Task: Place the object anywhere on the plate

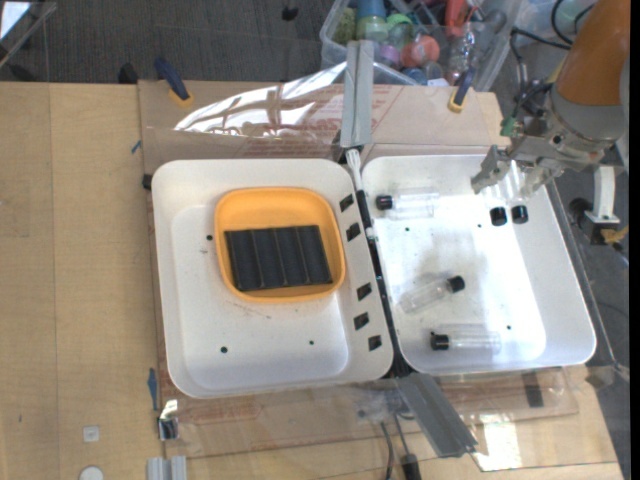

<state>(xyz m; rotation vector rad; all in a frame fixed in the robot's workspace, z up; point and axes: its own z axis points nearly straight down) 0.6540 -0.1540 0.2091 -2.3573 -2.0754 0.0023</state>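
Right bin point(560, 298): three clear vials with black caps lie loose, nearest point(462, 341), mid point(432, 290), far point(405, 202); any could be the object. Plate point(280, 238), orange, sits in left bin point(190, 268), already carrying a black ribbed block point(278, 256) that eats landing space. Divider wall point(365, 258) lies between. Gripper point(507, 213) hovers at the right bin's far corner, fingers spread, holding nothing. Behind: toy tub point(430, 18).

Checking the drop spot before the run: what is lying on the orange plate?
A dark ribbed rectangular pad lies flat on the orange plate, covering most of its floor. Whatever is beneath the pad is hidden.
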